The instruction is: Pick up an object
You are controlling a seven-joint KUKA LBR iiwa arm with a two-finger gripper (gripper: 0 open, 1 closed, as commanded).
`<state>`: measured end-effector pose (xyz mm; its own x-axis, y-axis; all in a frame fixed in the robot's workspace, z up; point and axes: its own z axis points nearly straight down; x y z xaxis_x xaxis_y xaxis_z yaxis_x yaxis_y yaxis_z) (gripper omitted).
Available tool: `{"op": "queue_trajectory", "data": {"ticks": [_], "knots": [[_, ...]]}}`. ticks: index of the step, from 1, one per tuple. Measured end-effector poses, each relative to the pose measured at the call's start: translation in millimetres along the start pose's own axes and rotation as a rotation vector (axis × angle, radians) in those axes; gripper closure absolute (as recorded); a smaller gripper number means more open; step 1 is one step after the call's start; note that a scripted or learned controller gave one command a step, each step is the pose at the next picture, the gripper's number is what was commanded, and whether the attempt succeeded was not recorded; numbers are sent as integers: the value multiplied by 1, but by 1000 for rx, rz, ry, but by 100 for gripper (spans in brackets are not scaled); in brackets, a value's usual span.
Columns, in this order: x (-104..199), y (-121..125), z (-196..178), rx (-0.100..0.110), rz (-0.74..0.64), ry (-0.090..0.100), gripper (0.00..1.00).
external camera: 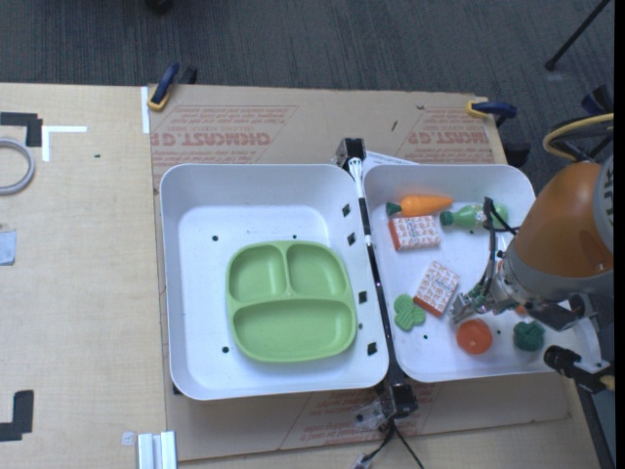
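Orange tomato (475, 337) just below fingers (470, 306) in rt bin (410, 360); fingers' state: can't tell.

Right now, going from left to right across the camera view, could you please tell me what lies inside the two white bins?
Green divided plate → flat green leaf-shaped piece → patterned packet lying tilted → round orange-red toy → dark green toy. The items along the right bin's far wall overlap these in left-right position, so I left them out.
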<state>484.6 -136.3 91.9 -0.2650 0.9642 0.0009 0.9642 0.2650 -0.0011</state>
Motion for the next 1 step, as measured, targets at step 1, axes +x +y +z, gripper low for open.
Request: {"op": "queue_trajectory", "data": {"ticks": [1], "knots": [[54, 8, -100, -3, 242, -2, 100]]}}
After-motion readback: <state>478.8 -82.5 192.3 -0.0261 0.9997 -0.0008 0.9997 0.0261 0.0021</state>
